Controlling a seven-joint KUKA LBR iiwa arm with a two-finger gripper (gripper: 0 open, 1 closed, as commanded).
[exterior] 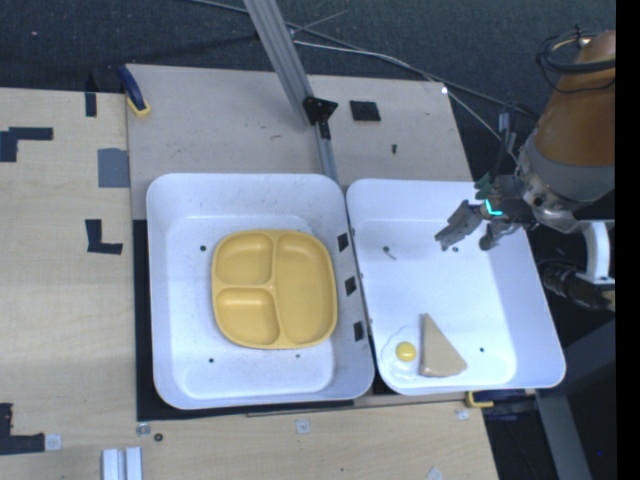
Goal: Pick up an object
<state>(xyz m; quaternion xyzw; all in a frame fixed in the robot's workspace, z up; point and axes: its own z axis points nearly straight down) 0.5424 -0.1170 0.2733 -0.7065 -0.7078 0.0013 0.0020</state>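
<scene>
In the right bin (520, 308), near its front edge, lie a tan wedge-shaped piece (438, 349) and a small yellow ball (405, 351) just left of it. My gripper (472, 230) hangs over the bin's back right part, well behind both objects. Its two dark fingers are spread apart with nothing between them.
The left bin (170, 268) holds a yellow divided plate (274, 288). A grey pole (285, 58) slants down to the bench behind the bins. The arm's orange band (590, 78) and grey wrist sit at the right edge.
</scene>
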